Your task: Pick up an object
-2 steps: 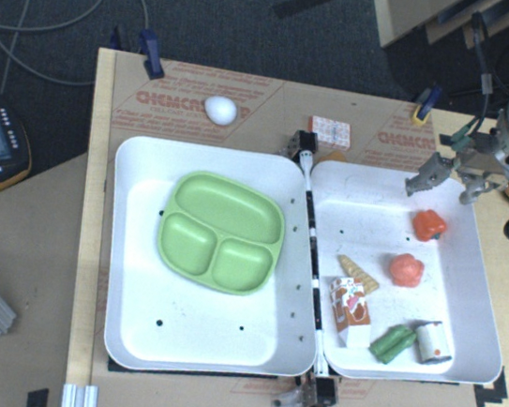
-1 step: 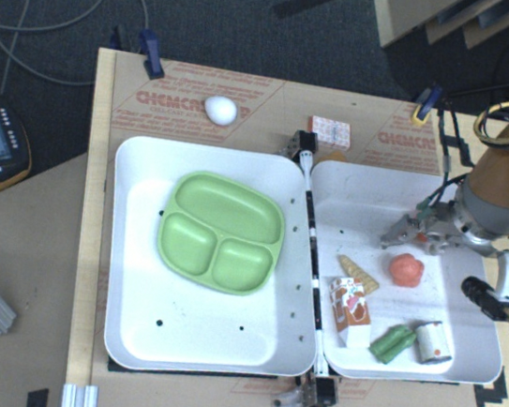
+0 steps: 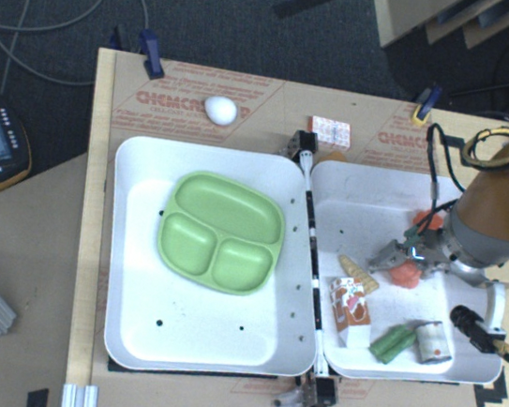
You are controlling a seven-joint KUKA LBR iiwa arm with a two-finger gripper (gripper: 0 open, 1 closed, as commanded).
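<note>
We log the gripper [image 3: 404, 259] low over a red object [image 3: 406, 275]; grip state we cannot tell; object's long axis unclear.

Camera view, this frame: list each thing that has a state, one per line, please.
Claw: low in the right bin, fingers hidden, no object seen between them.
Green divided plate: upright, flat in the left bin.
Orange-red object: lying beside the claw.
Snack packet: lying flat.
Green object: on its side.
Silver can: on its side.
</note>
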